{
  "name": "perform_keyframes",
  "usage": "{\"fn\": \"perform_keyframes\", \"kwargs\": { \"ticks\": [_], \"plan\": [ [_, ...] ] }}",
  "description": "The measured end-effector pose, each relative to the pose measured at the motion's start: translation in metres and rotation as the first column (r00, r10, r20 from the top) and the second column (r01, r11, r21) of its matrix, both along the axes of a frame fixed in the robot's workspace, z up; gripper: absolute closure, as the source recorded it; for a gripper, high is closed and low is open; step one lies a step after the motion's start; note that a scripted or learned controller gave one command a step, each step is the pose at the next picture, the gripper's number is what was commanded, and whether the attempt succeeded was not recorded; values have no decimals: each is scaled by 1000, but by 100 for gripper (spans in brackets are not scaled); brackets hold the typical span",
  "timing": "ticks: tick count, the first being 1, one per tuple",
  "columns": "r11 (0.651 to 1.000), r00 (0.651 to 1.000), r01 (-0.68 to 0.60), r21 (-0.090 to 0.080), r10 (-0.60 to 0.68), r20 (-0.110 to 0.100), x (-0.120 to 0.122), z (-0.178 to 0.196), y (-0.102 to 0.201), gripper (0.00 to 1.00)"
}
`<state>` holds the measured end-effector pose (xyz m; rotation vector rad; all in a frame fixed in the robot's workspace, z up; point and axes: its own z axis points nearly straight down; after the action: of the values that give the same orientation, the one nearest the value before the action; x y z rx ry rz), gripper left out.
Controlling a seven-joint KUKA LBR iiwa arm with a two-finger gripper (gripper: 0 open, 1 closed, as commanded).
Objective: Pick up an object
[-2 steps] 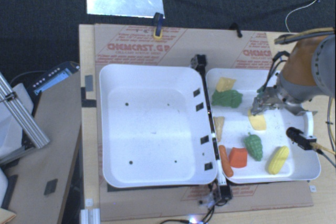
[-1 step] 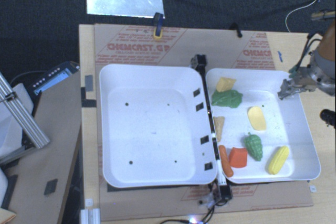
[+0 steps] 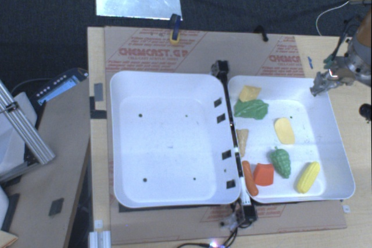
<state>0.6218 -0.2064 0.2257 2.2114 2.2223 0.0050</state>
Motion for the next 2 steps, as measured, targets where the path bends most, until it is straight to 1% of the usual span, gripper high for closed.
{"fn": "perform_keyframes", "kwargs": {
  "ticks": [1, 2],
  "plan": [
    [1000, 1000, -3, -3, 3, 14, 11, 159, 27, 100],
    [1000, 1000, 0, -5, 0, 15, 1, 317, 22, 100]
  ]
}}
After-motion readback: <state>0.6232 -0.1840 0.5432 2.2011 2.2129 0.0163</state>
